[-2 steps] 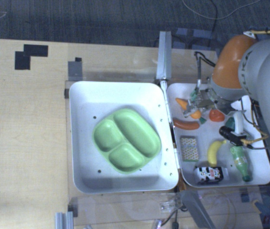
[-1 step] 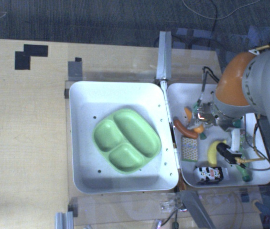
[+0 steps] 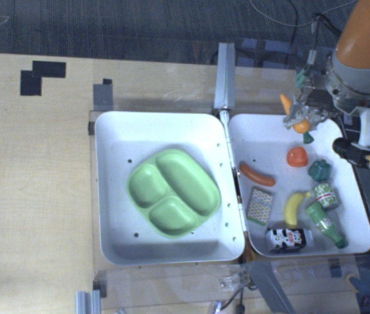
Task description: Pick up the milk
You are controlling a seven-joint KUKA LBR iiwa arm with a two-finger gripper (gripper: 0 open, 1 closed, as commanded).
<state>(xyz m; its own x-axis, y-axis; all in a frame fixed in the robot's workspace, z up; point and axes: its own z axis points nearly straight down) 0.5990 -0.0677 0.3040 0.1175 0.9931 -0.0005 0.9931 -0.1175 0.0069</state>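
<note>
The milk [image 3: 286,239] is a small black-and-white carton lying on its side near the front edge of the right bin [image 3: 240,136]. My gripper [image 3: 300,114] hangs over the far corner of that bin, well away from the milk. It is just above a small orange item [image 3: 300,127], with another orange piece [image 3: 285,101] beside it. The arm's orange band and grey wrist rise behind it at the upper right.
The right bin also holds a red tomato [image 3: 296,156], a sausage [image 3: 257,174], a checkered packet [image 3: 260,205], a banana [image 3: 293,209], a green bottle [image 3: 325,223], a small can [image 3: 325,195] and a dark green item [image 3: 319,170]. A green divided plate [image 3: 173,191] lies in the left bin [image 3: 106,175].
</note>
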